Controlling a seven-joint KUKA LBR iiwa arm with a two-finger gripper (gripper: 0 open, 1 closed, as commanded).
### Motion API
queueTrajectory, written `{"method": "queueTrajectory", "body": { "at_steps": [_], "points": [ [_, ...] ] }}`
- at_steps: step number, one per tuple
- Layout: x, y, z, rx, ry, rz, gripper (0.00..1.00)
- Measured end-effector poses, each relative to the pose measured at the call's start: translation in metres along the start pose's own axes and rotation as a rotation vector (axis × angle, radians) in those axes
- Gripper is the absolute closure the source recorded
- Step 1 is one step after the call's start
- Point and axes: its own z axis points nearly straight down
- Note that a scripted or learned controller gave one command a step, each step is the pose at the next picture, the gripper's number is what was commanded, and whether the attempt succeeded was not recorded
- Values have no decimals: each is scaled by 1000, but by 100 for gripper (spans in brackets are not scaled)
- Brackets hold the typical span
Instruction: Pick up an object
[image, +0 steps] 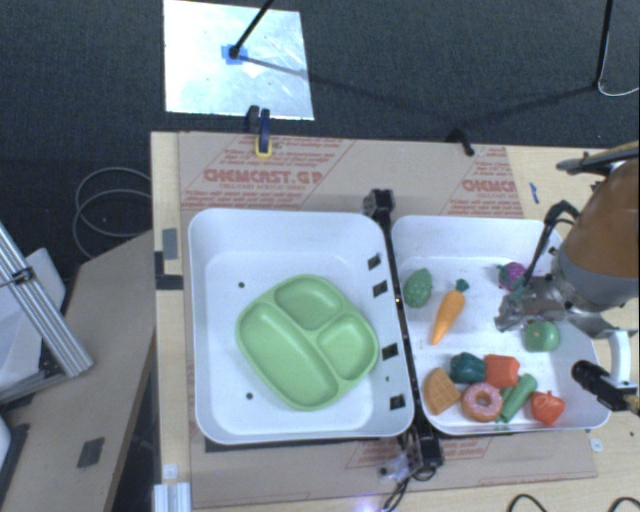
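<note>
Bench holds two bins; gripper (512, 318) low in right bin (455, 232), beside green ball (541, 336). Claw state: cannot tell. You centre over ball, descend straight.

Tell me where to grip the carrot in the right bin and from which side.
Grip the carrot across its thick orange middle, coming straight down from above. It lies flat and slanted with bare bin floor on both long sides, so fingers likely fit there; the green top is too narrow.
</note>
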Motion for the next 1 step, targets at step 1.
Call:
{"method": "queueTrajectory", "body": {
  "at_steps": [1],
  "points": [
    [3,9,-62,-1,0,-1,100]
  ]
}}
